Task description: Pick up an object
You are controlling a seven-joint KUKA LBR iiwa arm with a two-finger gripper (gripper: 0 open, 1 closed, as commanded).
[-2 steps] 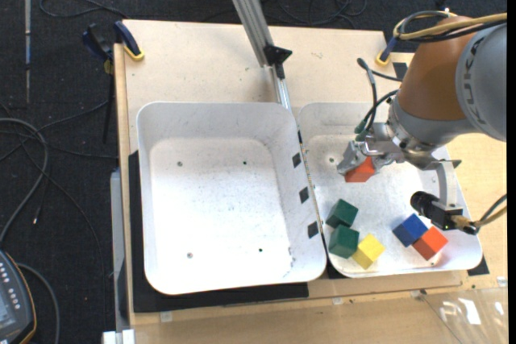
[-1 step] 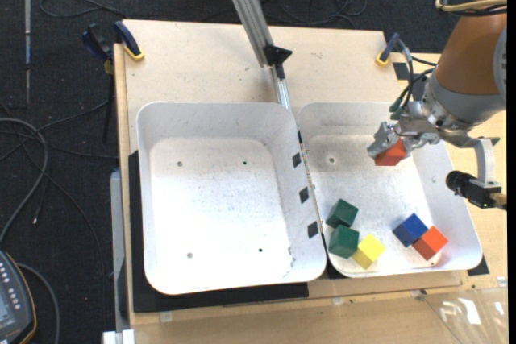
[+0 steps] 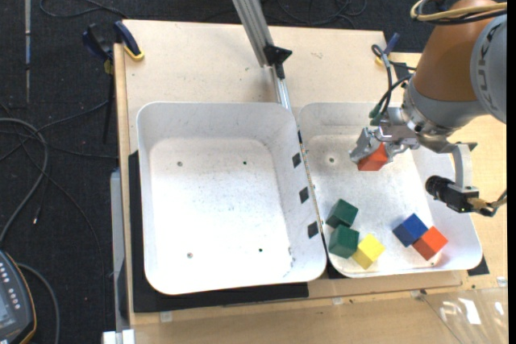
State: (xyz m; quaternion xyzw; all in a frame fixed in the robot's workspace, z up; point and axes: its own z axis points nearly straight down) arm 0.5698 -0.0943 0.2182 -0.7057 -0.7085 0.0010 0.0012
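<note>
My gripper (image 3: pixel 373 151) hangs over the back part of the right bin (image 3: pixel 322 125), and a small orange-red block (image 3: pixel 372 161) sits between its grey fingers (image 3: pixel 360 147). The block looks raised off the bin floor. Nearer the front of the same bin lie two green blocks (image 3: pixel 342 213) (image 3: pixel 344 241), a yellow block (image 3: pixel 370 250), a blue block (image 3: pixel 410 229) and an orange block (image 3: pixel 433 242) touching the blue one.
The left bin (image 3: pixel 153 125) stands beside the right one, sharing a middle rim. A slanted metal pole (image 3: pixel 246 0) comes down to the bench behind the bins. A black fitting (image 3: pixel 451 192) on the arm overhangs the right bin's right edge.
</note>
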